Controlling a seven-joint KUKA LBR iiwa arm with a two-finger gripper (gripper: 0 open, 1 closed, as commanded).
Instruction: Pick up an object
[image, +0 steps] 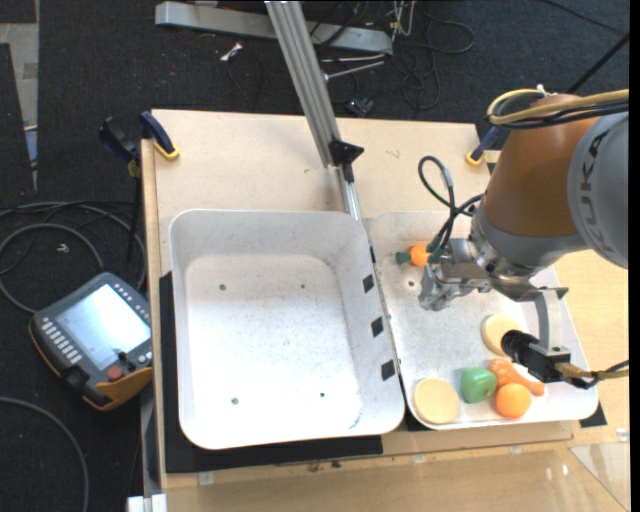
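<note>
A handheld control unit (92, 340) with a lit screen was seen on the dark floor at the far left, with cables lying around it. Next to it stood the counter (250, 160), a pale wooden top on which two shallow white bins were set side by side. The left bin (190, 250) was the larger in the view, its floor speckled with a few small dark marks. A slanted metal pole (310, 85) was seen running down from the top of the view to the gap between the two bins.

The right bin (400, 340) was partly covered by the arm (545, 190), which was reached in from the right, its orange band broad above the grey wrist. The tool (437, 290) was held low over the upper part of that bin's floor; whether its fingers were apart or closed could not be told, and nothing could be seen held in it. A small orange and green object (413, 256) was seen just beside the tool, toward the bin's upper edge.

Along the bin's near edge a pale round disc (436, 400) was laid, then a green block (477, 384), then an orange ball (513, 400), with a carrot-like orange piece (512, 375) touching the ball. A pale oval object (494, 330) was placed a little above these.
</note>
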